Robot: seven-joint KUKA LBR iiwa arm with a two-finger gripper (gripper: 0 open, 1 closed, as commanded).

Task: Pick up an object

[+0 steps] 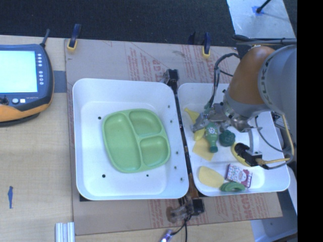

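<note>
My gripper (211, 119) is low in the right bin (270, 183), near its left middle. Just below it lies a small green bottle (212, 139), with a dark teal round thing (227, 137) on its right. A yellow wedge (192, 115) lies left of the gripper and a yellow flat piece (203, 148) lies under the bottle. Nearer the front are another yellow piece (211, 176), a pink and white packet (238, 174) and a green ring-shaped thing (232, 187). Nothing visibly hangs from the gripper.
The left bin (86, 135) holds a light green divided plate (136, 140). A teach pendant (22, 82) rests on the bench at far left. The arm's orange band (247, 79) and grey body cover the right bin's back right part.
</note>
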